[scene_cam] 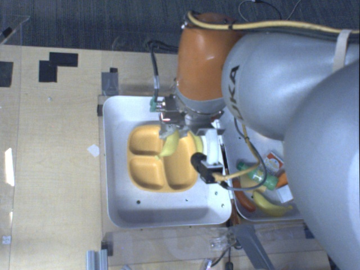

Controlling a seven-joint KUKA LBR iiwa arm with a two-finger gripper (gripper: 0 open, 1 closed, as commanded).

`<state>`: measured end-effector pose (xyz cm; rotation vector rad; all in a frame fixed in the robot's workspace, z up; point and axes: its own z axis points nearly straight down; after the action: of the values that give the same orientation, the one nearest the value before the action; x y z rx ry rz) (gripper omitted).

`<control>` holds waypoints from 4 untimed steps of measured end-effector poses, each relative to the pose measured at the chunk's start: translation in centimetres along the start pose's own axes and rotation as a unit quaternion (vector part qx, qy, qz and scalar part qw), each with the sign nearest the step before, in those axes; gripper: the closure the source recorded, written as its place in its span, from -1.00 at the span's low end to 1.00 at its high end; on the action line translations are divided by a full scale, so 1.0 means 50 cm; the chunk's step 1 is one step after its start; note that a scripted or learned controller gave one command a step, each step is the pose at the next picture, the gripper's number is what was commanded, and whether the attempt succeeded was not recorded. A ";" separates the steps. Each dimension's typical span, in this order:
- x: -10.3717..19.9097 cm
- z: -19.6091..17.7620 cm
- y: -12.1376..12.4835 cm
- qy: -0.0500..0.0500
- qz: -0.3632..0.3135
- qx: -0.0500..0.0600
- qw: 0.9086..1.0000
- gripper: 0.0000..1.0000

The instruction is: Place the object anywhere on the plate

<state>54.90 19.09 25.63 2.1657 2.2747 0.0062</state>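
Banana-like pale yellow object [169,145] is lying on the yellow three-compartment plastic plate [147,170], over its central divider, inside the left white bin [121,167]. One plate is sitting there; the right white bin [243,211] is holding another yellow banana [270,206] among mixed items. The grey arm [281,94] is reaching over, gripper [171,129] pointing down above the object.

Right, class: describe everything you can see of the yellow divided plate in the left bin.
The plate is a yellow-orange tray with rounded corners that looks like glossy plastic. Raised ridges split it into compartments: two smaller ones on the left, a longer one on the right. It lies flat on the floor of the left white bin, towards its right side. A pale yellow-green object sits near the top middle ridge, under the gripper, which partly hides the plate's upper edge.
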 end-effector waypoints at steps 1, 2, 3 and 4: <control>0.000 0.000 0.000 0.000 0.000 0.000 1.000 -1.00; -0.023 -0.037 -0.057 0.000 -0.114 0.000 0.993 -1.00; -0.024 -0.059 -0.054 0.000 -0.115 -0.002 0.993 1.00; -0.118 -0.083 -0.117 -0.001 -0.173 -0.001 0.985 1.00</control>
<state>49.35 12.91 29.75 1.7376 2.6133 0.0062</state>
